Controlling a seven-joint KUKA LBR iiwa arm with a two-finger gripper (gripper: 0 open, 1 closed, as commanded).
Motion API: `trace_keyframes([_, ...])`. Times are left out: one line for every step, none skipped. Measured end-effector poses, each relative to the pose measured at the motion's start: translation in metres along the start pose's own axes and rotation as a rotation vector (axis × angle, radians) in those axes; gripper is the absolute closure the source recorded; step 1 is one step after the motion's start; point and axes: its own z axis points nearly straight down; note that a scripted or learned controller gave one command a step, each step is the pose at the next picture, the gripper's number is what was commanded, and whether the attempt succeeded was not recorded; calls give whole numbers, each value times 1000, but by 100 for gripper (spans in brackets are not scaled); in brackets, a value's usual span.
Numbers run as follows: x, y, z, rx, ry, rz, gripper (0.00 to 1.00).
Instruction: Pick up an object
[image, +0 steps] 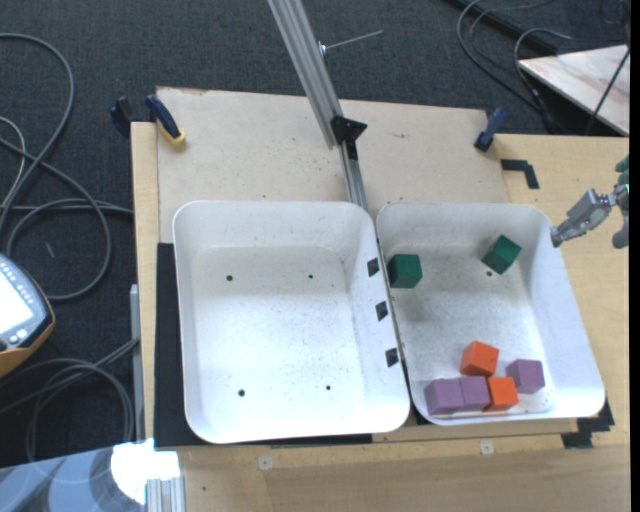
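**Pincer at the right edge, blocks lying in the right bin**

The pincer (578, 225) enters at the frame's right edge, over the right bin's (560, 300) upper right rim; whether it is spread or pressed together cannot be told. Two green blocks lie in that bin's upper half, one (404, 270) by the left wall, one (501, 253) further right. Orange blocks (481, 358) and purple blocks (458, 394) cluster in its lower right. The left bin (190, 300) sits just beside it on the desk (250, 150).

A pale wooden tabletop (260, 150) stands on dark grey carpet (70, 130) strewn with grey cables (40, 190). An aluminium post (310, 70) rises from its back; blue clamps (165, 118) grip the corners.
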Motion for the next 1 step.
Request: trace_keyframes([0, 0, 0, 0, 0, 0, 0])
